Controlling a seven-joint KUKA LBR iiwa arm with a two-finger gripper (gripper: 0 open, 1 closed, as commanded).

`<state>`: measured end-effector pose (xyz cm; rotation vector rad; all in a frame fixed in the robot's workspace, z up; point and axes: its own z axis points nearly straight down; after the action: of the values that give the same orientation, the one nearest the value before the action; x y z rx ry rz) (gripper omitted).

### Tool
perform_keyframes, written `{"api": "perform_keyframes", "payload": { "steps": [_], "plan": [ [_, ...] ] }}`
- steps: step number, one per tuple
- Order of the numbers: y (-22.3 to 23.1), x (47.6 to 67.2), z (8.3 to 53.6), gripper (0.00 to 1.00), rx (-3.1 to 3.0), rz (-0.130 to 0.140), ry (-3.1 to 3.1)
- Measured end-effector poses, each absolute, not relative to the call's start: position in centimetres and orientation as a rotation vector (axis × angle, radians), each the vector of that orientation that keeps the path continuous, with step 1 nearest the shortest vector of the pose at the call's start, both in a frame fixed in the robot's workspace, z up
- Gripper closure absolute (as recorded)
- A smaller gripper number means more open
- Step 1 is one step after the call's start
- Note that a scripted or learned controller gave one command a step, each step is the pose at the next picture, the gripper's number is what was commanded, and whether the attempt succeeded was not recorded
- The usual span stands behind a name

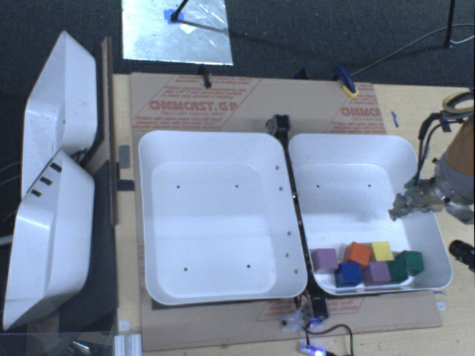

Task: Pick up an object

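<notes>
The blocks point(367, 263) are bunched together in the near corner of the right bin point(349, 162): an orange block point(358, 253) and a yellow block point(382, 251) at the back of the huddle, a purple block point(324, 259) on its left, a blue block point(348, 274) at the front, a green block point(407, 262) toward the bin's right wall. They touch one another and sit against the wall, so a pincer coming down may land on two at once, or jam between a block and the rim and shove the pile instead of gripping. The pincer point(401, 205) hangs above the right bin's right wall, well back from the blocks; whether it is spread or pressed together I cannot tell, and nothing shows in it. The left bin point(215, 150) lies beside the right bin on the counter point(415, 102).
</notes>
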<state>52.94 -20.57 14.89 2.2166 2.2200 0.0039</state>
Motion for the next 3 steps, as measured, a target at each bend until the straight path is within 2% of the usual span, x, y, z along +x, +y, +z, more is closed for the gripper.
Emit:
{"api": "perform_keyframes", "payload": {
  "steps": [2,3],
  "plan": [
    [-21.3,53.2,22.9,1.0,2.219,0.003,2.22],
    [-16.0,52.9,21.8,1.0,2.217,0.001,2.227]
  ]
}}
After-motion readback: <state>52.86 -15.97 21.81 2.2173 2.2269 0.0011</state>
